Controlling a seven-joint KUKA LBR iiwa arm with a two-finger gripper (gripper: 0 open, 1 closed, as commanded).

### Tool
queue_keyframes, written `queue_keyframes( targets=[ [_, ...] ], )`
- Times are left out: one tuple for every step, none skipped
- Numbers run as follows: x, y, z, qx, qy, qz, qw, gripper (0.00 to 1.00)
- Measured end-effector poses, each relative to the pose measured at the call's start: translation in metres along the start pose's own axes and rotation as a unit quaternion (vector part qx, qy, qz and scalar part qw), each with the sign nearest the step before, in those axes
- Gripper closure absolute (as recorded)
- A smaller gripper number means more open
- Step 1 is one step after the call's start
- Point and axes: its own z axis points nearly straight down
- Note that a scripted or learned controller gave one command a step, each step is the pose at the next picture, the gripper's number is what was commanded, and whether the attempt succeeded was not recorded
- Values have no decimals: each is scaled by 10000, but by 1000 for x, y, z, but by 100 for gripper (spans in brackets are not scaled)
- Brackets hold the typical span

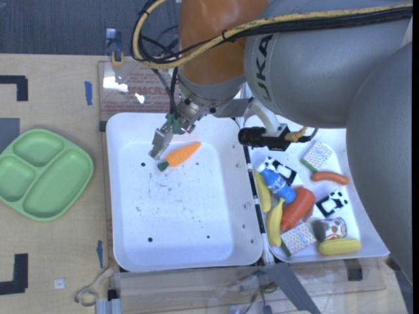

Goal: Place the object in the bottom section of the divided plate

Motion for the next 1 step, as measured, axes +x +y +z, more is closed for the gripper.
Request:
queue_keyframes(
  targets=[
    [24,-17,-34,-4,-2,-1266,9920,0]
  ],
)
